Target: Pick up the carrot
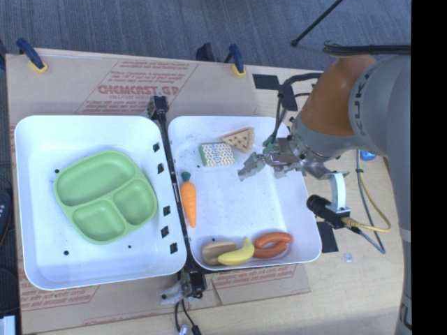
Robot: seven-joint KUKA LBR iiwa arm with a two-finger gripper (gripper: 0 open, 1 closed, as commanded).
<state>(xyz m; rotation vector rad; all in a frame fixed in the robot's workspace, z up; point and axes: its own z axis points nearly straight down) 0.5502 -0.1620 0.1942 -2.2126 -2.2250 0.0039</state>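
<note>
Carrot (188, 199) against bin's left wall

The two bins (84, 274) look like smooth, glossy white plastic. The green plate (105, 195) is matt plastic. Printed brown cardboard (133, 82) lies under them on a pale wood-look surface (363, 285). The carrot (188, 201) looks like smooth plastic.

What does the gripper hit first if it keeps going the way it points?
Probably bare bin floor. The gripper points down-left over the right bin, roughly toward the carrot, which lies farther along by the left wall. Depth is unclear.
</note>
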